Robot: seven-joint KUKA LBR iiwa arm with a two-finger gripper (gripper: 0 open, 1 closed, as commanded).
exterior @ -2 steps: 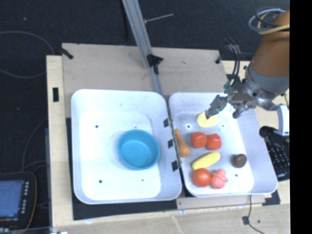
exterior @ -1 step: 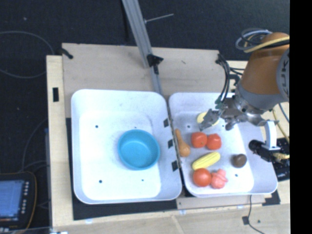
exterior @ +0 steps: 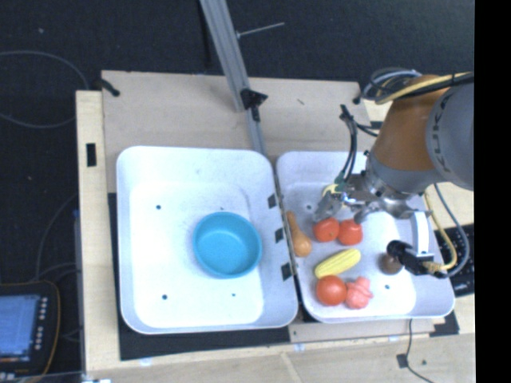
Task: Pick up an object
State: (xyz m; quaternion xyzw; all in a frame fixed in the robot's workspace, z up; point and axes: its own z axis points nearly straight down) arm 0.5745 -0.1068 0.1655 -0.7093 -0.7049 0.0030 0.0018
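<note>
The right bin (exterior: 403, 294) holds several toy foods. Two red pieces (exterior: 326, 230) (exterior: 350, 232) lie side by side in its middle. In front of them are a yellow corn cob (exterior: 338, 262), a red tomato (exterior: 330, 290) and a pink piece (exterior: 360, 292). An orange carrot-like piece (exterior: 298, 236) lies by the left wall, and a brown piece (exterior: 390, 264) lies to the right. My gripper (exterior: 345, 207) hangs just behind and above the two red pieces, its fingers (exterior: 325, 207) spread open with nothing between them.
A blue bowl (exterior: 227, 244) sits in the left bin (exterior: 160, 182). A grey metal post (exterior: 231, 54) slants up from the bench behind the bins. The arm's cables (exterior: 351, 142) and black fittings (exterior: 411, 258) hang over the right bin's right side.
</note>
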